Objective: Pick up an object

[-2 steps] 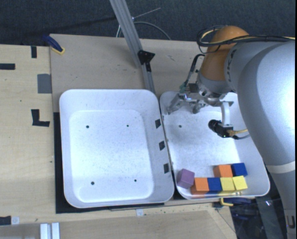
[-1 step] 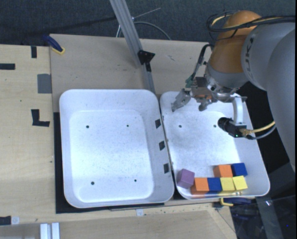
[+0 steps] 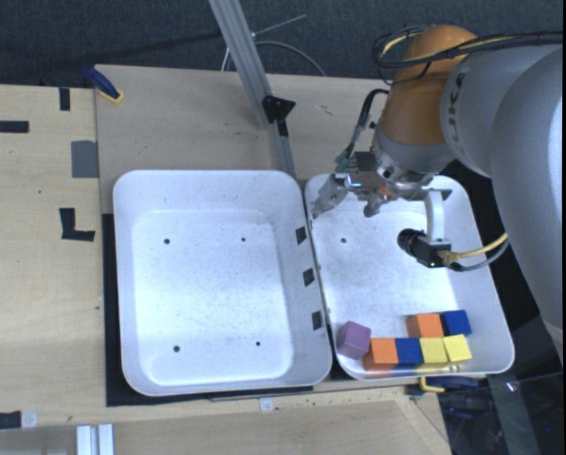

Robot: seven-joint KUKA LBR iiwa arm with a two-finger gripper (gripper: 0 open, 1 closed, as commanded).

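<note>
White plastic, two bins side by side; your targets sit in the right bin (image 3: 410, 273), packed along its near edge. A purple block (image 3: 355, 337) lies at the near left corner, turned a little askew; beside it run an orange cube (image 3: 384, 351), a blue cube (image 3: 409, 351) and two yellow cubes (image 3: 446, 350), with an orange cube (image 3: 425, 326) and blue cube (image 3: 456, 322) behind. That row's long axis follows the near wall. The gripper (image 3: 351, 195) hangs at the far left corner, well apart from them, fingers spread, nothing between. You'll likely find the wall crowds any grasp. The left bin (image 3: 207, 282) holds no blocks.
</note>
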